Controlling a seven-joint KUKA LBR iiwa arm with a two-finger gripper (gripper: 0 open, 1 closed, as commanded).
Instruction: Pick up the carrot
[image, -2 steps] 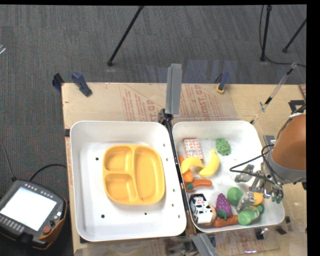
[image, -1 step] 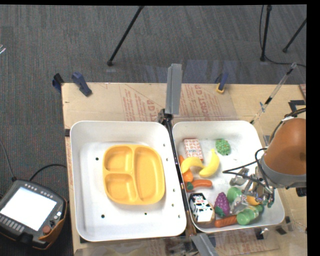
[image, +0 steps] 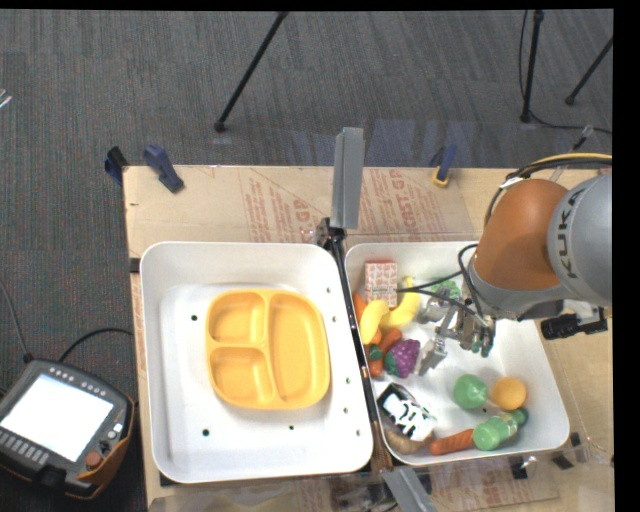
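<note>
Two white bins share the counter; the carrot lies at the right bin's near edge. Claw, fingers apart and empty, hovers mid-bin: approach step. Next it must travel toward that edge and descend.

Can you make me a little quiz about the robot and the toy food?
1. True or false: the carrot lies in the right bin.
2. What sits in the left bin? A) yellow tray B) blue cup C) red bowl
3. Fill in: the end effector hovers near the purple ______.

Key:
1. True; it lies near the front edge.
2. A, the yellow tray.
3. Grapes.
</note>
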